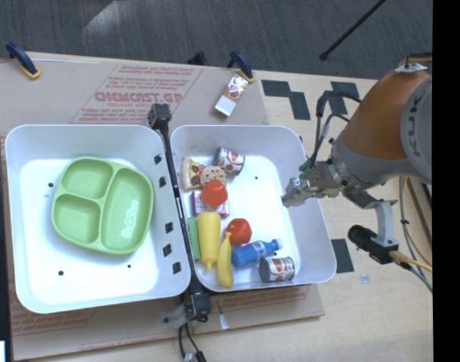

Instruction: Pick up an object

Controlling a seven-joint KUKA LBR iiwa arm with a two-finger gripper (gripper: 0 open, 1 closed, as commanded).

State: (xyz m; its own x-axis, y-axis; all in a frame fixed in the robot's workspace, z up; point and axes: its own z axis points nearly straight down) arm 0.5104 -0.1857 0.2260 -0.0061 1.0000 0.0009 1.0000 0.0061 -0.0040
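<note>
Red tomato (pixel 240 230) among toy food

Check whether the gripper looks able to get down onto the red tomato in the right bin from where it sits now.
Probably yes. The gripper hangs over the right bin's bare right side, and the red tomato lies uncovered on top. The blue bottle and banana touch it, so a clean grip may be hard.
</note>
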